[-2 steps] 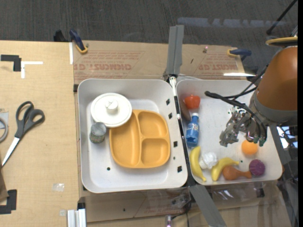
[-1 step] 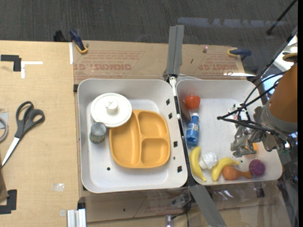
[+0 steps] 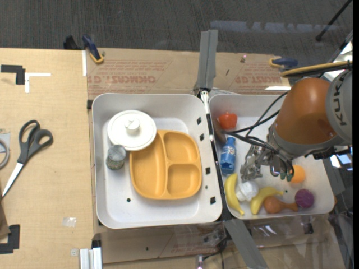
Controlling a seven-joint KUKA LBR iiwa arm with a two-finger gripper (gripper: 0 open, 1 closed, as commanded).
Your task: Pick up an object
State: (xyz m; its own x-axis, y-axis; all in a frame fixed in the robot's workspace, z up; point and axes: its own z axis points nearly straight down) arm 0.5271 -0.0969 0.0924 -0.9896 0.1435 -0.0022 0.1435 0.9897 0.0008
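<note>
Across the left bin (image 3: 101, 206) lay a white lid (image 3: 132, 130), a small grey jar (image 3: 116, 157) and a yellow divided plate (image 3: 166, 165). Rightward, the other bin (image 3: 322, 209) held a blue bottle (image 3: 227, 153), two bananas (image 3: 232, 194) and other fruit. Above them the gripper (image 3: 255, 167) hung low; its grip could not be told. Nothing looked lifted, so the pick seemingly remained to do.

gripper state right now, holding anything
Gripper: cannot be told; it hangs low in the right bin, above the bananas.
</note>
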